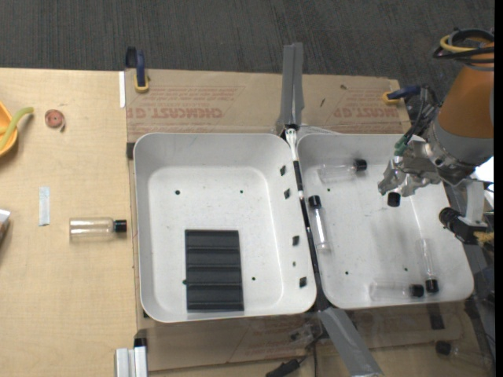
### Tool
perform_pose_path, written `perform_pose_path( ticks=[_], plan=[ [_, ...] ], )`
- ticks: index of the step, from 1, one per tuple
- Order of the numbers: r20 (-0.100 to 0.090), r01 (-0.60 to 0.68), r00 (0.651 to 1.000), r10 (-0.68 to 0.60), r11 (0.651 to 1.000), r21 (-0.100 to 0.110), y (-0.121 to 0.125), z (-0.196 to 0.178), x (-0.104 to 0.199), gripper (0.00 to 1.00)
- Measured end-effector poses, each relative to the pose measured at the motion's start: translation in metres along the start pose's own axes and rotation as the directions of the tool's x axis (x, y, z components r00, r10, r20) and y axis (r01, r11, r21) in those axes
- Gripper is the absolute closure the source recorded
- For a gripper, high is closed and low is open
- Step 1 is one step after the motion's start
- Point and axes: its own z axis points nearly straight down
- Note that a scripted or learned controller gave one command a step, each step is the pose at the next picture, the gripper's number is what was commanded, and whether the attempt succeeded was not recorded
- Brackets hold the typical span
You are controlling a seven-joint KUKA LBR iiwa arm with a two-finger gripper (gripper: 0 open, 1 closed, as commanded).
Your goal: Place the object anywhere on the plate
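The plate (212,271) is the dark ridged rectangle that lies flat in the left bin (157,210), toward its front. The things to move are in the right bin (369,234). They are small clear vials with black caps: a back vial (343,170) near the rear wall, a divider vial (318,225) lying along the wall between the two bins, and a front vial (393,291) at the near edge, with another cap just beside it. The gripper (399,183) hangs over the right bin's rear part, near the back vial but apart from it. Whether it is spread or pressed together I cannot tell. A small dark piece sits under it, and it may be a cap or a part of the tool. By my judgement such a vial is light, stiff and smooth, so it will roll and slip easily — and being clear and thin, it may crack under a hard squeeze. I think the best hold is across the middle of the body, at a right angle to its long axis, with gentle force — the cap end is narrower and gives less surface.
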Motion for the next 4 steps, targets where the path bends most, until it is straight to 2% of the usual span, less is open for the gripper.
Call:
perform_pose_path(
  ticks=[1,2,3,4],
  plan=[
    [0.0,0.0,1.0,0.0,1.0,0.0,0.0,0.0,0.0,0.0],
    [0.0,0.144,0.99,-0.144,0.99,-0.001,0.051,0.0,-0.036,0.0],
    [0.002,0.254,0.967,-0.254,0.967,-0.004,0.097,-0.031,-0.062,0.0],
    [0.002,0.401,0.916,-0.401,0.916,-0.004,0.097,-0.138,-0.066,0.0]
  ],
)
